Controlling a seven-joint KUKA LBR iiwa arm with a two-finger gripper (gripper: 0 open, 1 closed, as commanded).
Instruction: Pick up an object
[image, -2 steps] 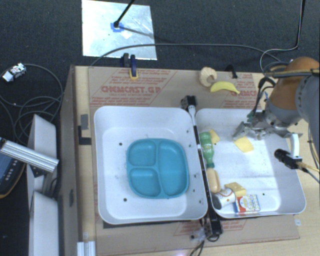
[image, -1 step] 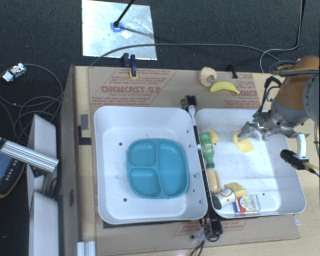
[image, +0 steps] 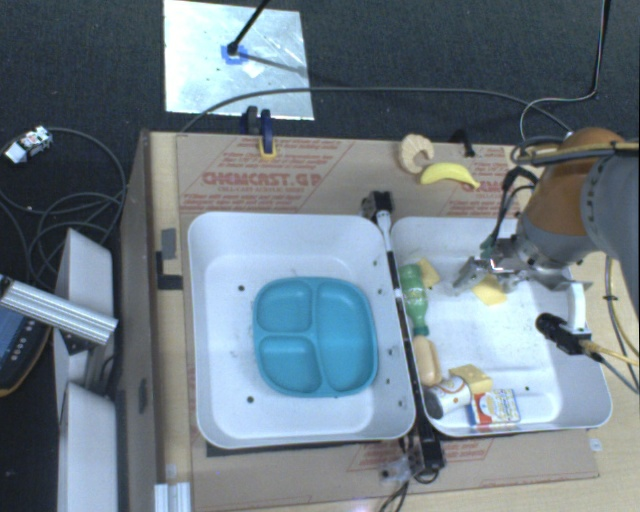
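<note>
Left bin (image: 215, 300) holds a blue divided plate (image: 313, 334). Right bin (image: 580, 385) carries a green bottle (image: 412, 296) by its left wall and a yellow block (image: 490, 293) (just under the end effector (image: 484, 270)), whose fingers stand apart, gripping nothing.

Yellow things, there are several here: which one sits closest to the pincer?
The small yellow block in the right bin, directly beside the pincer. The banana lies outside on the cardboard.
</note>
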